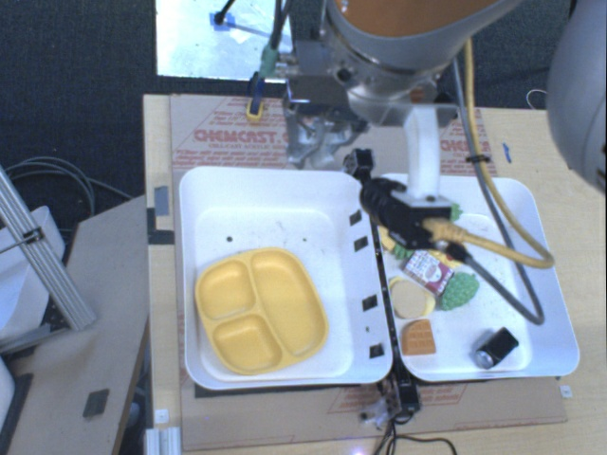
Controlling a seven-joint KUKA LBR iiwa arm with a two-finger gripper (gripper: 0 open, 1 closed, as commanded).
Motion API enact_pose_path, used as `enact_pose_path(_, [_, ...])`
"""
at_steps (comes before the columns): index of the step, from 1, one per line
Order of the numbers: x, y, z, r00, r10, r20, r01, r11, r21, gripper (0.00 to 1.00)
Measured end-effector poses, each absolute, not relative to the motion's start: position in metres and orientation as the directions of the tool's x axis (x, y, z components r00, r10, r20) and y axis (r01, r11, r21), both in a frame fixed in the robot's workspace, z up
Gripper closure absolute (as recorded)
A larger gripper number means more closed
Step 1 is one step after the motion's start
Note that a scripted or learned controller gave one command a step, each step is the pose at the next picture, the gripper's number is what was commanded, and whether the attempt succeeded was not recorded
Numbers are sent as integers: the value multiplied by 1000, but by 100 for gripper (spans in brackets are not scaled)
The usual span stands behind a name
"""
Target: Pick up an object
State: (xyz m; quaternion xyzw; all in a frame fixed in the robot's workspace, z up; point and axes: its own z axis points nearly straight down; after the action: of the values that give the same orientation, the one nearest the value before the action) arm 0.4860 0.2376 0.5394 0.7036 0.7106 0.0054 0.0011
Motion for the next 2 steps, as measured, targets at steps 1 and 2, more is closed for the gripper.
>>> enact_pose_path(1, [486,234,503,-2,1000,0,1000,2,-1,100])
enact_pose_path(2, [486,227,537,-1,1000,3,1000,1,4,100])
